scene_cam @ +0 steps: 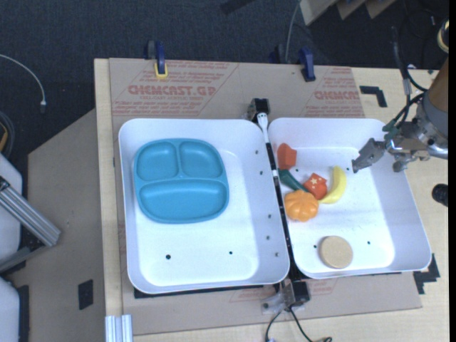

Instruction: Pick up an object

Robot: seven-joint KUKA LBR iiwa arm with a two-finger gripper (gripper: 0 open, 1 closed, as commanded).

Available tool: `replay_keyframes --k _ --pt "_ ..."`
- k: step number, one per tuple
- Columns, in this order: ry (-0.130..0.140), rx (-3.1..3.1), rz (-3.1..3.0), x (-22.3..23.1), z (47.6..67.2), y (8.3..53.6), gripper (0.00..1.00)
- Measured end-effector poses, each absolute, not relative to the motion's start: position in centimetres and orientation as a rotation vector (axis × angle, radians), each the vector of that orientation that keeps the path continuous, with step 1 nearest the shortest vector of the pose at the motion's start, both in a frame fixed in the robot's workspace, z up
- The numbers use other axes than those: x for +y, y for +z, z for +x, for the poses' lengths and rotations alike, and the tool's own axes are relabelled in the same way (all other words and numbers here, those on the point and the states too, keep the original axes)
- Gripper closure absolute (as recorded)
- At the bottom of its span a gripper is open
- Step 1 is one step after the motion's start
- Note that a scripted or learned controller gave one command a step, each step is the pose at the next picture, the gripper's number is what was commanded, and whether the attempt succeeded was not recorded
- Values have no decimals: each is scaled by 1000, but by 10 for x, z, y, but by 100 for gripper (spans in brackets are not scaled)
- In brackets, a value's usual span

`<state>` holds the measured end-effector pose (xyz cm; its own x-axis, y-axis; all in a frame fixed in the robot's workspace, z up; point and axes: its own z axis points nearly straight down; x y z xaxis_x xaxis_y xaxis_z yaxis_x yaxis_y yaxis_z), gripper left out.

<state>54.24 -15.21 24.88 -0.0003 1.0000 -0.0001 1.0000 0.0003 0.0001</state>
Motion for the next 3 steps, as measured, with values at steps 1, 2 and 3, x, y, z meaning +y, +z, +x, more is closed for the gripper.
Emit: replay_keyframes --k 1,2,3 --pt "-5 2224 2227 -157 534 192 0" --pt "-3 2224 2226 -166 539 140 0" --pt "-4 2226 2226 -165 537 87 0"
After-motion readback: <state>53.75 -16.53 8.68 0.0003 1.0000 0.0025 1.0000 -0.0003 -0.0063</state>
